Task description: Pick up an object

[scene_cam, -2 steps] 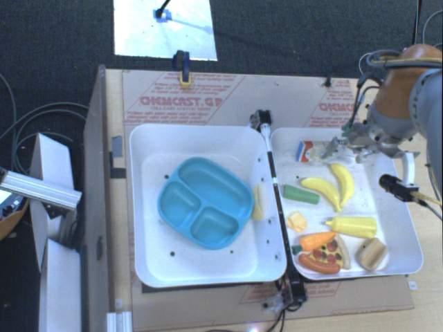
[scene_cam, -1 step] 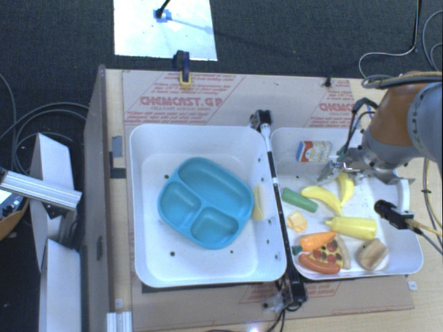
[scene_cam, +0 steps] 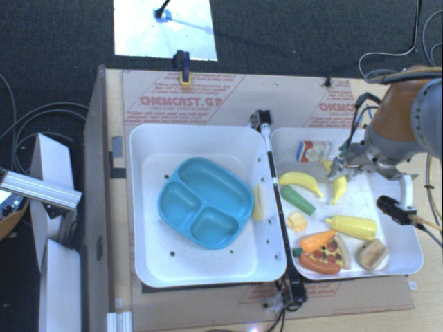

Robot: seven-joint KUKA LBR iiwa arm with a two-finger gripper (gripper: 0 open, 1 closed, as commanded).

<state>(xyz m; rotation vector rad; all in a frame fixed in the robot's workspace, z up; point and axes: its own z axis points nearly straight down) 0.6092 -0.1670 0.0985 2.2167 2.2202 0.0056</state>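
The right bin (scene_cam: 408, 254) holds several toy foods. A yellow banana (scene_cam: 302, 181) lies beside a green cucumber (scene_cam: 297, 199), with a small white carton (scene_cam: 313, 150) behind them. My gripper (scene_cam: 342, 166) hangs low over the bin's back middle, directly above a slim yellow piece (scene_cam: 338, 188) and touching or nearly touching its top end. Whether that piece is gripped is unclear. Toward the front lie a yellow squash-like piece (scene_cam: 351, 225), a cheese wedge (scene_cam: 297, 221), a carrot (scene_cam: 317, 241), a pizza slice (scene_cam: 325, 258) and a tan bread piece (scene_cam: 372, 253).
The left bin (scene_cam: 156, 254) holds a blue divided plate (scene_cam: 205, 201) and a pale yellow strip (scene_cam: 258, 203) against its right wall. A black part with a cable (scene_cam: 394, 210) juts from the arm over the right bin's right side. The arm body (scene_cam: 408, 116) covers the back right corner.
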